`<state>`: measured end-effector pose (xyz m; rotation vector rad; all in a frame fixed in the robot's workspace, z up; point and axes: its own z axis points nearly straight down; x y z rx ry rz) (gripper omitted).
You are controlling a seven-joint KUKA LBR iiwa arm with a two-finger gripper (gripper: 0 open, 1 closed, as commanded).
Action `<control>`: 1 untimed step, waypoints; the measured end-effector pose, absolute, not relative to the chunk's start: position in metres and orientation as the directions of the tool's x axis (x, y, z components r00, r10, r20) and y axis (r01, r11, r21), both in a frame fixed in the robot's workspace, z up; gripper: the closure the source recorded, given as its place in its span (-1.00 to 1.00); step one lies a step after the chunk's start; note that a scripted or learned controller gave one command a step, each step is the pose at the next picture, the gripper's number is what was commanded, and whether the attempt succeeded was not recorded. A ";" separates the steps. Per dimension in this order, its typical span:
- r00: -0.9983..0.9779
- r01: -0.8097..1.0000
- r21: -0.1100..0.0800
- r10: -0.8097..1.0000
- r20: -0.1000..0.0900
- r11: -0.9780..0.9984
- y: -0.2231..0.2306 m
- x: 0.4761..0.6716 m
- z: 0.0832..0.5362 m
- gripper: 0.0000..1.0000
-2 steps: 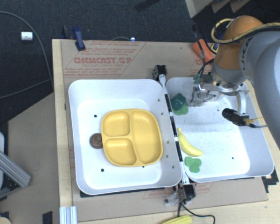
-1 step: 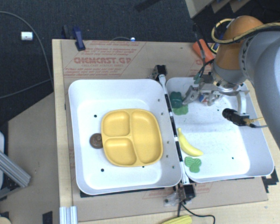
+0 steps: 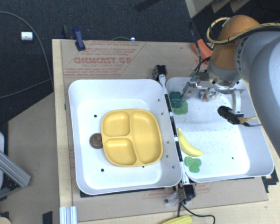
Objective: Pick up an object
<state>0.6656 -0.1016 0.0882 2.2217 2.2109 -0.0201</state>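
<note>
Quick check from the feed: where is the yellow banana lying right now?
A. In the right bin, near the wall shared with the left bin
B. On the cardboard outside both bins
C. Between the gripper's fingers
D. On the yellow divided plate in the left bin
A: the yellow banana lies on the floor of the right white bin, beside the dividing wall and just above a small light-green object.

- Yellow divided plate [image 3: 131,137]: three compartments, flat, mid left bin.
- Brown round piece [image 3: 96,141]: touching plate's left edge.
- Banana [image 3: 188,144]: right bin, along left wall.
- Light green item [image 3: 192,164]: just below banana.
- Dark green item [image 3: 178,104]: right bin's upper left.
</note>
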 end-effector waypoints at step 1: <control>-0.002 1.000 0.004 1.000 0.001 0.002 -0.022 0.668 0.186 -1.00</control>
